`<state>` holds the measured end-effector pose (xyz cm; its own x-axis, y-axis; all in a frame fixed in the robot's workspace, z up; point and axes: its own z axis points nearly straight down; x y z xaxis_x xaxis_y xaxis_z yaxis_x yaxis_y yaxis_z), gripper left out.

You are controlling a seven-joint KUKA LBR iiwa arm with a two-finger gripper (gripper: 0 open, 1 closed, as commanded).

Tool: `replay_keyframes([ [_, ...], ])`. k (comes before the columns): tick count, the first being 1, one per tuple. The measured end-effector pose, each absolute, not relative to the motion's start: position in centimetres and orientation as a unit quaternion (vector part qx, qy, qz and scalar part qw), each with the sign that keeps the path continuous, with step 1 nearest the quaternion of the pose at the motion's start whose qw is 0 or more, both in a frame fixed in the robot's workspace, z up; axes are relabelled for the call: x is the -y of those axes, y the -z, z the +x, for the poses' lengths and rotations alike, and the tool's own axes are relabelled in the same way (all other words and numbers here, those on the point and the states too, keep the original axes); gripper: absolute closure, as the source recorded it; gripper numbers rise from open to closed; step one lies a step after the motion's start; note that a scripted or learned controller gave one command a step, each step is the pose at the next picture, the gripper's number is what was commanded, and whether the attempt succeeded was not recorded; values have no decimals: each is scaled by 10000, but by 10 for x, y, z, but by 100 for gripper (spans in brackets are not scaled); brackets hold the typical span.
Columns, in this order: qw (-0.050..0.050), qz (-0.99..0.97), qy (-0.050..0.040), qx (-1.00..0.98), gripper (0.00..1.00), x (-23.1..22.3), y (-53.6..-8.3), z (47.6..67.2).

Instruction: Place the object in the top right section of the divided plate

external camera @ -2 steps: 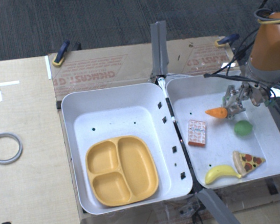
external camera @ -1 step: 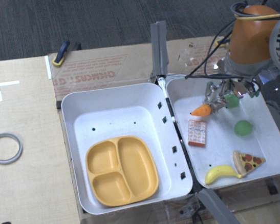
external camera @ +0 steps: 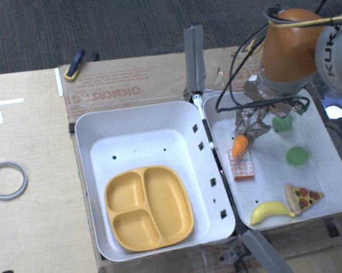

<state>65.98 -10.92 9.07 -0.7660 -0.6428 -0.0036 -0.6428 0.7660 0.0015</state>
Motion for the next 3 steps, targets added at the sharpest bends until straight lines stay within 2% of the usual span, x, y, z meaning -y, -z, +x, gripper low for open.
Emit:
replay_keyframes([
  [1,26,-4336,-7,-9011,100,189,-91,660],
  [2,20,-6061,-15,-7954,100,119,-109,660],
  [3,19,-7402,-20,-6723,100,114,-90,659],
])
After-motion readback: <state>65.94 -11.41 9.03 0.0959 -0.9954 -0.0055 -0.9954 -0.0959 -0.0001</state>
